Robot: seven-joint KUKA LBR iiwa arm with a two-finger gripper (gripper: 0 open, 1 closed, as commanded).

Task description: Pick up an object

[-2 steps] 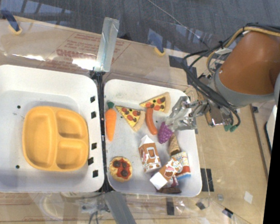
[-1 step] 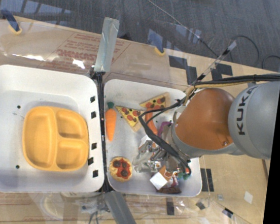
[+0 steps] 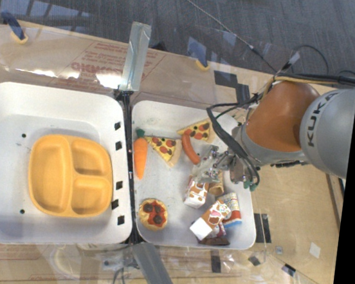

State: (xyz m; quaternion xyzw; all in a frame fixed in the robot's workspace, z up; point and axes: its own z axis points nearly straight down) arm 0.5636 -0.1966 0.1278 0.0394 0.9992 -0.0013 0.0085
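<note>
Figure. My arm point(image 3: 309, 126) reaches in over the right bin point(image 3: 168, 114), and my gripper point(image 3: 216, 165) hangs above the bin's middle, toward its right wall. Metal parts and cables crowd the tip, so I cannot tell how the tool is set or whether it has hold of anything.

The nearest candidate is the small carton point(image 3: 197, 192), just below the tip and upright on the bin floor. A sausage point(image 3: 190, 146) lies just to the tip's left, and a pizza slice point(image 3: 198, 131) sits by the bin's far edge. A second slice point(image 3: 164, 148) and a carrot point(image 3: 139, 154) lie along the left wall, and a tart point(image 3: 153, 212) rests near the front edge. A heap of packets point(image 3: 219, 218) fills the front right corner. The left bin point(image 3: 14, 100) holds a yellow tray point(image 3: 69, 174).

To do this step well, I judge that I should centre over one item only, most likely the carton. I should align with its narrow sides and descend straight. Crowding is the risk: the packets touch or nearly touch the carton, so a slanted approach could nudge both and leave me closing on nothing.
</note>
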